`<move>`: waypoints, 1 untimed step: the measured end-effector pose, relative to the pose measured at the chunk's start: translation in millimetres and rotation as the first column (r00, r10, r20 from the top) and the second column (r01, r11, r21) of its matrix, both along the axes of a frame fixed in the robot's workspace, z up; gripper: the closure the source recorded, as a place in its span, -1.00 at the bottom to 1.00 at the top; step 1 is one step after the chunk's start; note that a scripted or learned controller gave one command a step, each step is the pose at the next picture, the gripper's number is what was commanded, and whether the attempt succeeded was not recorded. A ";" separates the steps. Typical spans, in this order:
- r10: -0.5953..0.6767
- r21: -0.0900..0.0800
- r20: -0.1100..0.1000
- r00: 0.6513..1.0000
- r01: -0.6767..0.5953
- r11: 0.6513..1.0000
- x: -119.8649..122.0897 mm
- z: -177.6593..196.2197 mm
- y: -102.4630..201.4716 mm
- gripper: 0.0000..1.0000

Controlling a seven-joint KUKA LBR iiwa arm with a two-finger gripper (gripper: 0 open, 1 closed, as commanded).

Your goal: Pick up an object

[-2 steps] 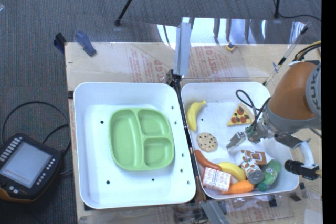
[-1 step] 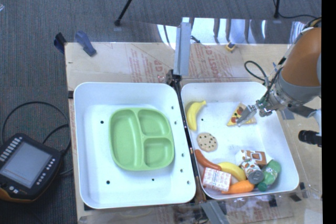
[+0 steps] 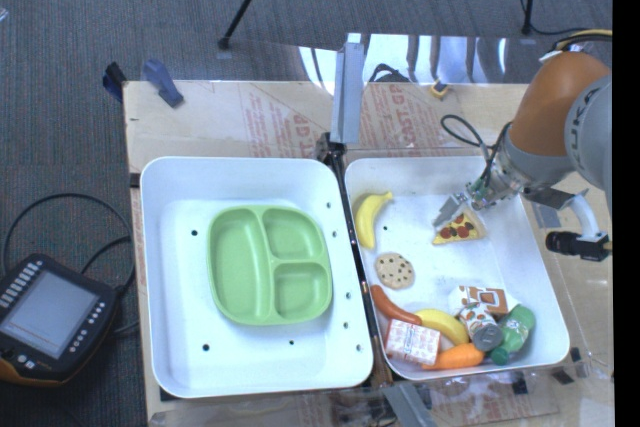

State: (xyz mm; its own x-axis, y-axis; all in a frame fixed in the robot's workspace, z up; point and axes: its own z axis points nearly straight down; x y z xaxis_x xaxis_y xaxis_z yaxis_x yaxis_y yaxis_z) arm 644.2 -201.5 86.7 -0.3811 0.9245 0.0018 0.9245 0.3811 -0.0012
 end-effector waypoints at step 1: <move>0.004 -0.001 0.003 1.000 -0.004 1.000 1.6 11.5 1.5 1.00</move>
